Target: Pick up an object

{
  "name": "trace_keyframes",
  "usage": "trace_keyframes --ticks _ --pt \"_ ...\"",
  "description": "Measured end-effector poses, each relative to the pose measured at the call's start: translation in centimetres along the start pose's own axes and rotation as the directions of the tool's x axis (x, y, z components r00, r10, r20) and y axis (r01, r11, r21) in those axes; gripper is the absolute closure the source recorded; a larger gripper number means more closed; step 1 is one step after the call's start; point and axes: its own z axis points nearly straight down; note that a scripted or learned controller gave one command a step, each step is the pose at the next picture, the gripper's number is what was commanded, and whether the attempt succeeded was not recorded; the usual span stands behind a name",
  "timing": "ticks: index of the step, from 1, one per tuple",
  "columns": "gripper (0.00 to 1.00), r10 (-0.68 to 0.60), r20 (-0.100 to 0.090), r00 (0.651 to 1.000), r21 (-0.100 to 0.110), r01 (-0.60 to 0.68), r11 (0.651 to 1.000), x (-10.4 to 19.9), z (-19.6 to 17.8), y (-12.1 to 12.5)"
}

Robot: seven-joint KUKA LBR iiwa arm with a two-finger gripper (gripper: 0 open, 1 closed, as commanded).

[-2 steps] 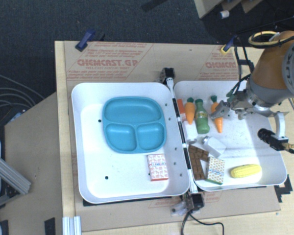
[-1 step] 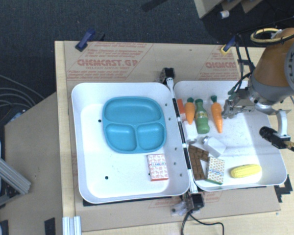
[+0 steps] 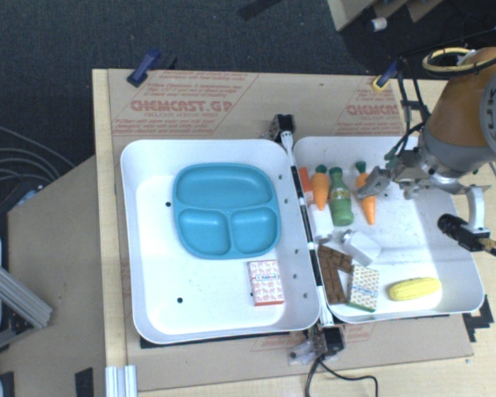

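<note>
1. Progress: as far as you could see, nothing had been lifted. Every item lay on a bin floor; the pick remained to be done.
2. The two-finger gripper (image 3: 386, 180) sat low in the right white bin (image 3: 446, 151), at the frame's right, upper-middle, under the grey arm with its orange band (image 3: 463, 106).
3. Claw state: I could not tell how it was set, and nothing visibly sat in it. Treat it as holding nothing until you confirm.
4. Nearest candidate: the small orange carrot-shaped toy (image 3: 369, 203), just below and slightly left of the gripper tip, close to touching or touching; I could not say which.
5. Left of it, in a row: a green plastic bottle (image 3: 341, 198) and a second orange carrot piece (image 3: 321, 186), both near the bin divider.
6. Further off, lower in the same bin: a yellow corn cob toy (image 3: 413, 289), a brown chocolate-bar slab (image 3: 334, 269) and a small patterned card pack (image 3: 364, 288).
7. The left white bin (image 3: 149, 246) held a blue compartment tray (image 3: 226, 208) and a small red-and-white box (image 3: 265, 283), well apart from the gripper.
8. My judgement: the carrot toy was the likely target; descent and close were left.
</note>
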Motion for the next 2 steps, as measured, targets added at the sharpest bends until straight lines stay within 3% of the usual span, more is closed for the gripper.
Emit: trace_keyframes --ticks 1,2 --pt "0.00 0.004 -0.007 1.000 0.012 -0.004 1.000 -1.0 5.1 5.4" --pt "1.00 0.003 -0.004 1.000 0.009 -0.003 1.000 -1.0 4.0 5.5"
